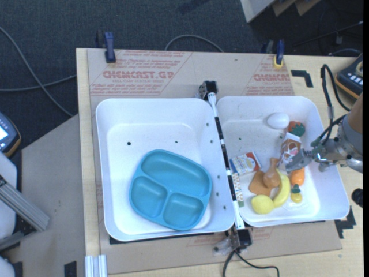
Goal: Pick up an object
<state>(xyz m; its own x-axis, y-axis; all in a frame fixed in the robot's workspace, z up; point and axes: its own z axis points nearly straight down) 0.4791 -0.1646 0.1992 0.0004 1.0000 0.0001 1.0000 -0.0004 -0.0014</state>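
Nearest the camera, the front rim of the left bin point(115, 227) borders a blue divided tray point(170, 189), which lies flat in that bin's front half with its three compartments facing up. In the right bin point(253, 114) the objects crowd the front right part: a yellow lemon point(261, 204) touches the tip of a banana point(281, 190), with a small yellow toy point(296, 198) just beside them. Behind these lie a brown pear-shaped piece point(264, 180), a small white carton with red print point(244, 163) and an orange carrot-like piece point(297, 176). The end effector point(295, 160) reaches in from the right rim, low over this cluster and next to a brown-and-white packet point(290, 149); whether its fingers are apart or closed cannot be told, and nothing is plainly seen between them. Farther back sit an orange-and-green item point(296, 128) and a white egg point(278, 120). Both bins rest on a desk point(144, 77) covered with printed brown paper, held by blue clamps point(108, 43) at its far edge. Beyond lies dark carpet point(52, 16) with cables.
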